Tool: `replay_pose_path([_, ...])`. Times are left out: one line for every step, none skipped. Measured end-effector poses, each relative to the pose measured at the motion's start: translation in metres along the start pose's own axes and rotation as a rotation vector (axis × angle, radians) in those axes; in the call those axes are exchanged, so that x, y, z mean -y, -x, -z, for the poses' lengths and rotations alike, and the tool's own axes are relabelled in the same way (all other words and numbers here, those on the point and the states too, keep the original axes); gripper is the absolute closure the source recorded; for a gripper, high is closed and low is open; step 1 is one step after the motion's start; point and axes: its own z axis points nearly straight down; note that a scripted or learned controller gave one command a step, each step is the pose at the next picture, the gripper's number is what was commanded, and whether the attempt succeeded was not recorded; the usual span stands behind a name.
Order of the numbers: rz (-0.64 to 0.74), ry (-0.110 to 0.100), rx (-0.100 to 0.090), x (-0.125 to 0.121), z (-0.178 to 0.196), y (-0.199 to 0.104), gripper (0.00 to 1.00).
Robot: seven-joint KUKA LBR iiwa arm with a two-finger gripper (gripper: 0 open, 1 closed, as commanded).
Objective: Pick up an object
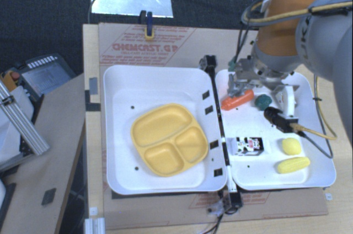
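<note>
yellow corn [293, 165] in right bin [315, 179]; hand [238, 88] at orange carrot [237, 100].

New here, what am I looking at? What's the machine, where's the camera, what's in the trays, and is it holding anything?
One fixed camera looks down at a slant on two white bins. The grey robot arm reaches in from the right. Its gripper is low in the right bin, at an orange carrot. I can't tell if it has a hold. That bin also has a small green ball, a black-and-white card, a lemon and a corn cob. The left bin holds a yellow divided plate.
</note>
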Motion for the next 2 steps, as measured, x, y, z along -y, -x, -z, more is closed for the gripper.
replay_pose_path([-0.001,-0.002,0.000,0.005,-0.010,-0.052,1.00])
replay_pose_path([-0.001,-0.001,0.000,0.007,-0.007,-0.096,1.00])
